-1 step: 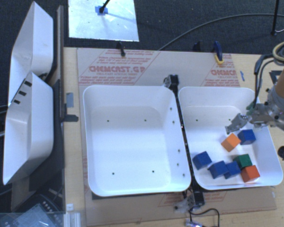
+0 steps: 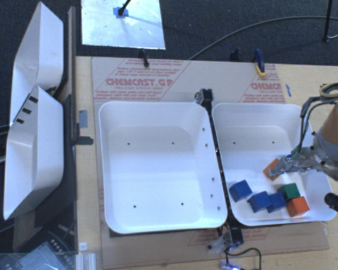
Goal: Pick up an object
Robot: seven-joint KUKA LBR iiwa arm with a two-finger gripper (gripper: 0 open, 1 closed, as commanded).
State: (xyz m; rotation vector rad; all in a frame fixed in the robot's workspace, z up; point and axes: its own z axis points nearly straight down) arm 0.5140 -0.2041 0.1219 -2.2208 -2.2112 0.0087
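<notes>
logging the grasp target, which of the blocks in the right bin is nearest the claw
The orange block at the claw, apart from and above the cluster. The blue blocks, green block and second orange block lie nearer the front wall.

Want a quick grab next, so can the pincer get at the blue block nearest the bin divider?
Probably yes: the blue block lies apart from the others, open from above, and the pincer hovers close by in the same bin.
</notes>
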